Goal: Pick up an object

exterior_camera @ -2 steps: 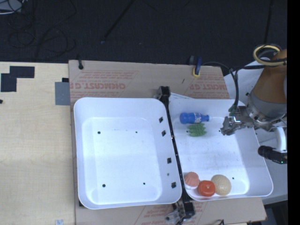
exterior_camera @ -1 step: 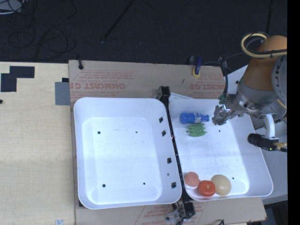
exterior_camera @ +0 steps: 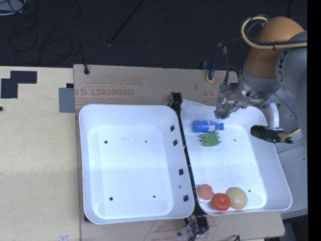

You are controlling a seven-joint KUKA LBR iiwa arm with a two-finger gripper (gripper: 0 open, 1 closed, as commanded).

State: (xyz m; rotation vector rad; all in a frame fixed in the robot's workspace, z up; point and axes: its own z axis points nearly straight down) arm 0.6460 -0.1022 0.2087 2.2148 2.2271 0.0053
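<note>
My gripper point(exterior_camera: 221, 113) hangs over the far edge of the right bin point(exterior_camera: 261, 177), just above and to the right of a blue bottle point(exterior_camera: 206, 126) that lies on its side. A green leafy toy point(exterior_camera: 210, 139) rests right below the bottle. At the near edge of the same bin sit a pink shell-like piece point(exterior_camera: 204, 191), a red tomato point(exterior_camera: 220, 201) and a tan round object point(exterior_camera: 237, 197), close together. Nothing shows between the gripper's fingers.
The left bin point(exterior_camera: 128, 164) stands beside the right one, with a black divider strip point(exterior_camera: 183, 154) between them. Both rest on a cardboard sheet point(exterior_camera: 135, 84). A wooden tabletop point(exterior_camera: 35, 159) lies to the left.
</note>
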